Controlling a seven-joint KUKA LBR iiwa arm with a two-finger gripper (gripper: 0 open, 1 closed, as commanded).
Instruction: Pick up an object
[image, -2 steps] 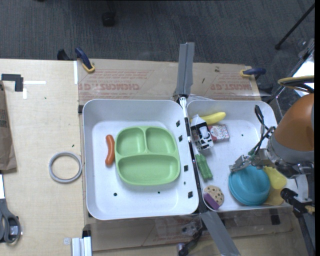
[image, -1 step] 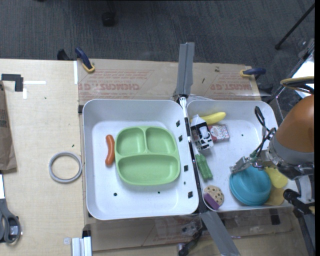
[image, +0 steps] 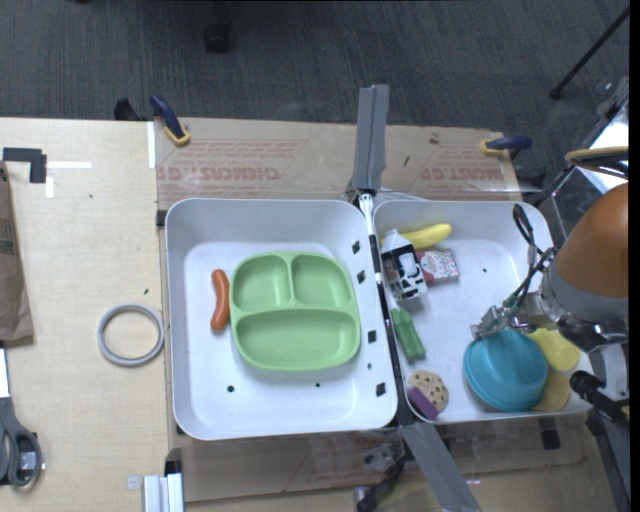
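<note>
The right bin (image: 478, 222) holds a blue bowl (image: 505, 374) at its near right, with a yellow object (image: 557, 352) against the bowl's right side. My gripper (image: 500, 323) hangs just above the bowl's far rim, reaching in from the right under the orange-banded wrist. Further left lie a yellow banana (image: 426, 236), a black-and-white carton (image: 402, 270), a small red-and-white packet (image: 441, 266), a green stick-shaped item (image: 407, 334), a cookie (image: 429, 384) and a purple piece (image: 421, 402).
The left bin (image: 180, 330) carries a green divided plate (image: 295, 310) and an orange sausage (image: 219, 300). On the bench to the left lie a grey ring (image: 131, 333) and scissors (image: 15, 452). A grey divider bar (image: 371, 140) stands between the bins at the back.
</note>
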